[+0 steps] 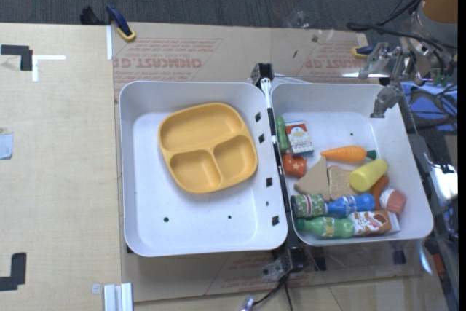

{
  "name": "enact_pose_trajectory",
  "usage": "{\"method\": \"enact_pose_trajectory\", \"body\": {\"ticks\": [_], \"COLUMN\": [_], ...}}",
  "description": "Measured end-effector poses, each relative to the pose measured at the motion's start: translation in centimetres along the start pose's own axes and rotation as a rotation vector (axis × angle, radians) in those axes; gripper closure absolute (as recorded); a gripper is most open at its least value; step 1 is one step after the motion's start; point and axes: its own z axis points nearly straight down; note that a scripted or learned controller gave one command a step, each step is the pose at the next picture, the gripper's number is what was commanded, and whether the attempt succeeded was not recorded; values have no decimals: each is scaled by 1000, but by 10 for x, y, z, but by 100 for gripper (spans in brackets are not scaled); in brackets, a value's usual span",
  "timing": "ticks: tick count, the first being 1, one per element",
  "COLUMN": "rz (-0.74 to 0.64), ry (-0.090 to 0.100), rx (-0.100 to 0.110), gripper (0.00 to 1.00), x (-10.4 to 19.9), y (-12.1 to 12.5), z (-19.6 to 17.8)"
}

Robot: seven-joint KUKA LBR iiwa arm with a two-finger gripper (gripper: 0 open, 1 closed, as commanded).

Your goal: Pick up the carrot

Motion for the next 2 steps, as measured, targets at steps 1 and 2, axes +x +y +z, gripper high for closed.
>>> {"method": "enact_pose_trajectory", "body": {"ticks": [1, 2], "rz": [130, 127], "ry": [3, -7], "rx": [-1, 2], "gripper": [0, 100], "x": [19, 16], "y": [14, 14], "z": [150, 137]}}
